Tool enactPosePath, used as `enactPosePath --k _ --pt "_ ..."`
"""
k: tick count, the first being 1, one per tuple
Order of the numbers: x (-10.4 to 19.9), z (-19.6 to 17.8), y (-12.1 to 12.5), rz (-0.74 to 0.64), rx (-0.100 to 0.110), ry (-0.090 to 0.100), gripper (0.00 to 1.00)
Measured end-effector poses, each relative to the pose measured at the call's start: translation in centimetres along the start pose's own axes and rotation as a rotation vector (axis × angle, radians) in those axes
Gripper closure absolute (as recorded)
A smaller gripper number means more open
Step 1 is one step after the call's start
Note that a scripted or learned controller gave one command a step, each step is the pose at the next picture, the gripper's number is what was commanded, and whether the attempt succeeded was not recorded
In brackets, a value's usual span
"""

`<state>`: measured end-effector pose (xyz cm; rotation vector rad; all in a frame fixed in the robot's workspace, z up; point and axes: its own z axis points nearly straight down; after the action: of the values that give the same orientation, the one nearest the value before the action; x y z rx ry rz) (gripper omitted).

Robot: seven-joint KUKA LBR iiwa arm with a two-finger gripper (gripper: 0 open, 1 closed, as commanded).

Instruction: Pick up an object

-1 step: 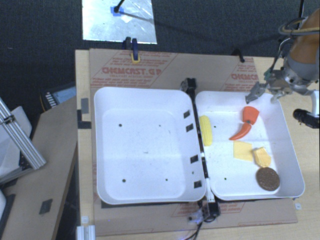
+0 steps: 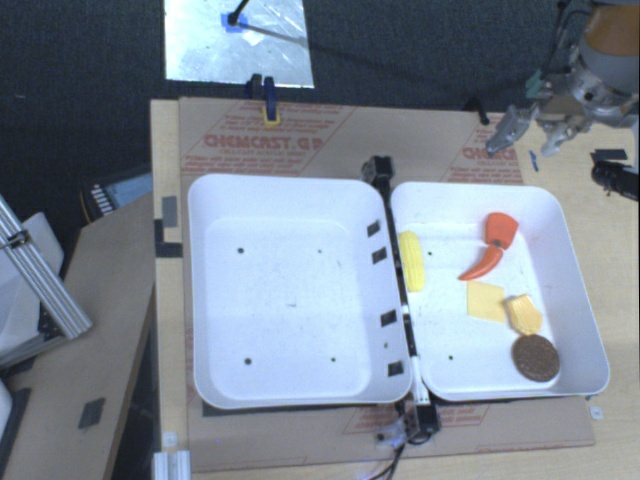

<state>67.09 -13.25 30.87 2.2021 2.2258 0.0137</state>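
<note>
Red "CHEMCAST GP" lettering (image 2: 252, 141) marks the board (image 2: 300, 133) behind the bins.

The arm (image 2: 600, 28) comes into view at the upper right corner, with part of it cut off by the frame edge. Its orange band (image 2: 610, 30) sits near the top right, and below it the grey wrist (image 2: 597, 86) widens into a rounded metal housing. From the wrist the pincer (image 2: 522, 133) reaches out toward the left and slightly downward, tilted rather than pointing straight down. One finger (image 2: 503, 133) shows as a pale grey prong at the leftmost tip; a second prong lies a little to its right, with a visible gap between the two. Nothing sits between them. Thin cables run along the wrist's upper side.
</note>
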Motion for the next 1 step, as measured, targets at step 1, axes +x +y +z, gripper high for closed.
enactPosePath --k 1 --pt "7.94 -8.83 0.09 -0.002 0.002 0.002 0.0"
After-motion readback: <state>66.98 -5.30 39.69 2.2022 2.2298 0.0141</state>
